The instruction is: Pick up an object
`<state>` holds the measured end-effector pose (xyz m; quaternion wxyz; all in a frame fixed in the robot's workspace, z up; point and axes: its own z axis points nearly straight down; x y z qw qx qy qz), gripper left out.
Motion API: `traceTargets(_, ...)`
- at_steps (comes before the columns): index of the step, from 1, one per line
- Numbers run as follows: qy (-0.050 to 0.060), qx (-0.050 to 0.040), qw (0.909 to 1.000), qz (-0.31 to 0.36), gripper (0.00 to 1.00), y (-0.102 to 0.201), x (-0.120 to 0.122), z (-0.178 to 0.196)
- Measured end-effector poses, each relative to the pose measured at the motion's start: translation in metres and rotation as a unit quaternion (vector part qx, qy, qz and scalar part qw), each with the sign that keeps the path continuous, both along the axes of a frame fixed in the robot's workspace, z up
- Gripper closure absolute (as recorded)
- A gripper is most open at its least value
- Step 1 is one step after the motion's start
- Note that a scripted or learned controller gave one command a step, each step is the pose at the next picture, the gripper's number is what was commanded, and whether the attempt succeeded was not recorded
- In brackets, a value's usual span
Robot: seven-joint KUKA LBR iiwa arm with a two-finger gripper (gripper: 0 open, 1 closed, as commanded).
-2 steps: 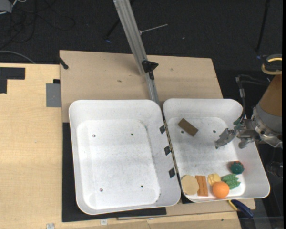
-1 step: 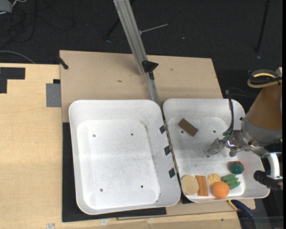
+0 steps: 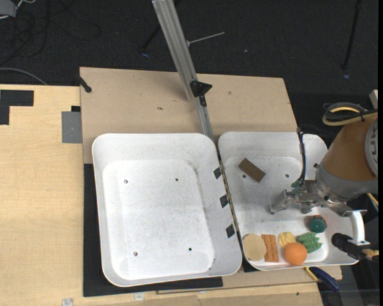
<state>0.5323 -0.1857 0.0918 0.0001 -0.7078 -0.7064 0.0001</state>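
Nearest me, along the front wall of the right bin (image 3: 268, 140), there's a little huddle of stuff: a pale round slice (image 3: 254, 247), an orange-and-tan strip (image 3: 270, 248) leaning right against it, a small yellow lump (image 3: 286, 238), an orange ball (image 3: 295, 254) and a green leafy piece (image 3: 310, 241), with a dark teal ball (image 3: 316, 224) just behind. My guess is they've slid and bunched up against that wall, which makes any of them awkward to get fingers around. A bit further in, the gripper (image 3: 282, 203) sits low over the bin floor, left of the teal ball and apart from the pile; I honestly can't tell how it's set from this angle, and I see nothing in it, so I'd call the pick not done yet. Further back a brown block (image 3: 251, 170) lies alone on bare floor, probably the easiest target since it has room on all sides. The left bin (image 3: 154, 206) is just speckled white plastic with a few dark dots. Both bins rest on a tan board (image 3: 179, 101), with a light wood table (image 3: 32, 190) off left. At the far side a slanted metal rail (image 3: 179, 50) rises up, and behind it dark floor with cables (image 3: 13, 5).
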Motion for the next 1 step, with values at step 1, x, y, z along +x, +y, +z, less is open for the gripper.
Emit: traceTargets(1,0.000,0.0008,1.0000,-0.003,1.00,-0.0008,-0.0003,0.0106)
